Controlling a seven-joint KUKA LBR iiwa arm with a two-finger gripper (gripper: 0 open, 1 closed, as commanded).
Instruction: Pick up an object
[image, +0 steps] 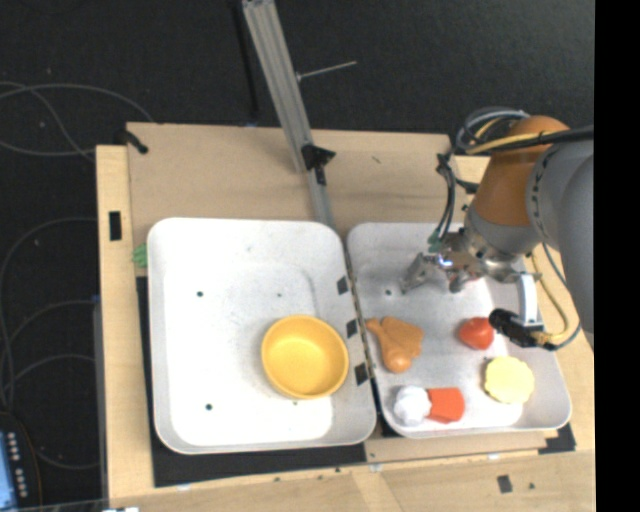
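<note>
My gripper (432, 280) hangs over the upper half of the right bin (378, 250), its two fingers spread apart with nothing between them. Below it in that bin lie a tan-orange lumpy object (395, 342), a red rounded object (477, 333), a pale yellow disc (508, 380), a white ball (410, 403) and an orange-red block (447, 403). The tan object is the closest, a little below and left of the fingertips. A yellow bowl (304, 357) sits upright in the left bin (215, 270).
A metal pole (290, 110) slants up from the bench between the bins' far ends. Cables (540, 320) loop off the wrist over the right bin's right edge. Wooden bench (210, 170) surrounds both bins.
</note>
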